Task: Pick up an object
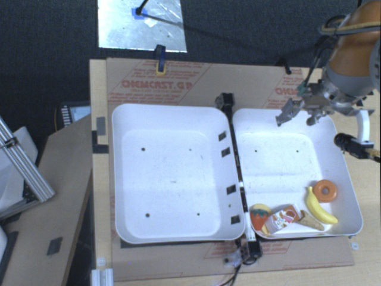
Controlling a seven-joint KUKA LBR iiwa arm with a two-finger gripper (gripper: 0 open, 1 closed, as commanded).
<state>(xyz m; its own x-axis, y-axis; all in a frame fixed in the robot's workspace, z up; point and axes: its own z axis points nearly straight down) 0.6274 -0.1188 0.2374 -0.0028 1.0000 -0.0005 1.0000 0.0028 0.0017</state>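
Up at about two o'clock in the camera view, the grey two-finger gripper (300, 115) hangs over the far edge of the right-hand shallow white plastic bin (280, 159), below the arm's orange band (360, 21). Its two fingers stand apart, with nothing between them. The objects to pick lie well apart from those jaws, clustered at roughly five o'clock in the near right corner of that same bin. Among them, the yellow curved toy banana (318, 208) lies with its long axis running from about eleven o'clock to five o'clock, its upper tip pointing toward the bin's middle and its lower end toward the near right corner. Just beside its upper end, at about one o'clock from it, sits a round orange ring-shaped piece like a doughnut (325, 190). At eight o'clock from the banana lie a small tan cone-shaped piece (310, 221), a flat white and red packet (283, 218) and a round red-orange toy fruit (259, 217), set in a row along the near wall. The left-hand shallow white plastic bin (172, 171) sits touching the right one, joined along a dark central seam.
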